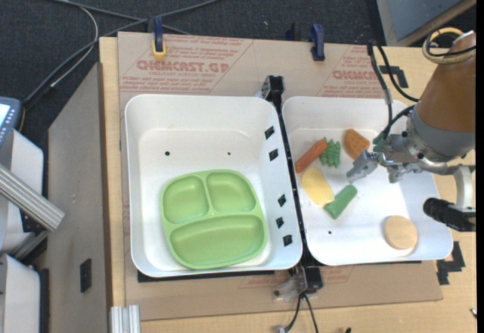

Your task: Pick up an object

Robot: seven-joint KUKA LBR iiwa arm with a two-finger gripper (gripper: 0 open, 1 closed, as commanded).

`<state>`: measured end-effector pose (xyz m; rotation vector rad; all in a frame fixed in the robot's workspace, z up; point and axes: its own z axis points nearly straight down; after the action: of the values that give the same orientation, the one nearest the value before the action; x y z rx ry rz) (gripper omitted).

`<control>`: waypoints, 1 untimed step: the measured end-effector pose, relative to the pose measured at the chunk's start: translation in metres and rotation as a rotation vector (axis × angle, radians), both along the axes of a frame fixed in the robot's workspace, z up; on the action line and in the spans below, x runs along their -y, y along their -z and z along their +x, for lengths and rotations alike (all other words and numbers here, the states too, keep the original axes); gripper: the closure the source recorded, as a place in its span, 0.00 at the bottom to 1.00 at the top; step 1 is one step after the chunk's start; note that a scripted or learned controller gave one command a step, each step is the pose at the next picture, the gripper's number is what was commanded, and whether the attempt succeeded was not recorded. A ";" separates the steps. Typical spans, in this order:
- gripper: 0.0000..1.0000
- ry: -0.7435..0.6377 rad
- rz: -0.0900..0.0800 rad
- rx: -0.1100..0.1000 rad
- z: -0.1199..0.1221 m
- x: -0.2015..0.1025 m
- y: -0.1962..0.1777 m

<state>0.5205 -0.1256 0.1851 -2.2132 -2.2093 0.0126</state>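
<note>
End effector (364, 165) at centre right over the right bin (431, 248), near a green block (341, 200) and carrot (310, 155); whether spread or pressed together, cannot tell

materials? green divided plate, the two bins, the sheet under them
Green divided plate: looks like matte moulded plastic, with uniform colour, rounded compartment ridges and soft sheen. Left bin and right bin: probably thin formed white plastic, smooth and slightly glossy, with rounded corners and rolled rims. Sheet under them: corrugated cardboard by its look, brown, matte, with red print, clamped at the far edge.
</note>
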 end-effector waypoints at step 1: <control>0.00 -0.003 -0.002 0.010 0.003 0.000 -0.005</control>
<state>0.5230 -0.1253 0.1900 -2.2160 -2.2185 0.0031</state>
